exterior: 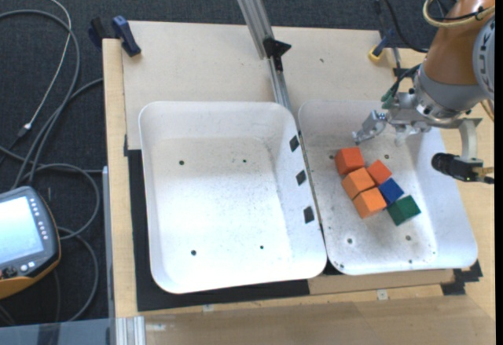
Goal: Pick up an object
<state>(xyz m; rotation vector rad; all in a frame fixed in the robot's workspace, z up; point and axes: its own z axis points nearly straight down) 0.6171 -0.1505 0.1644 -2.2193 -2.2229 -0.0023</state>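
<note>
gripper (369,130) over right bin (448,245), open/shut state can't tell, nothing visibly held; block cluster (373,185) just below it.

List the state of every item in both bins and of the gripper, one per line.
Gripper: above the right bin's far part, holding nothing visible.
Orange blocks: four, clustered in the right bin, resting on its floor.
Blue block: lying against the orange cluster.
Green block: lying next to the blue block, at the cluster's near end.
Right bin: holds all the blocks.
Left bin: sits beside the right bin, speckled floor.
</note>
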